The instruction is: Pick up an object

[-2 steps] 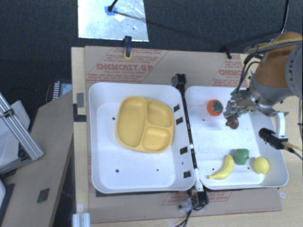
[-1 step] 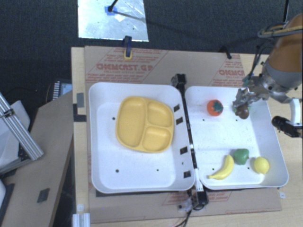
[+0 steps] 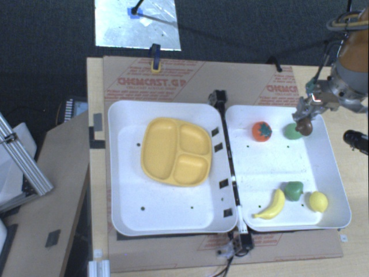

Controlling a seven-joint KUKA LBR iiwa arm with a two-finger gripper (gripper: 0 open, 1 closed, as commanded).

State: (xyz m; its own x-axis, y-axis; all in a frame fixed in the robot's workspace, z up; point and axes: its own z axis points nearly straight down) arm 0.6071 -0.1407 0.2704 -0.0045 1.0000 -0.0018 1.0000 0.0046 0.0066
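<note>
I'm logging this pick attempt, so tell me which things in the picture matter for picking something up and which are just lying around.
For the job:
gripper, over the right bin's far corner
green piece next to it
tomato
banana
green pepper
lemon
right bin

Lying about:
yellow plate
left bin
foil sheet

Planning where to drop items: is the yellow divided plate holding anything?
Empty. The yellow plate in the left bin shows three bare compartments.
</note>
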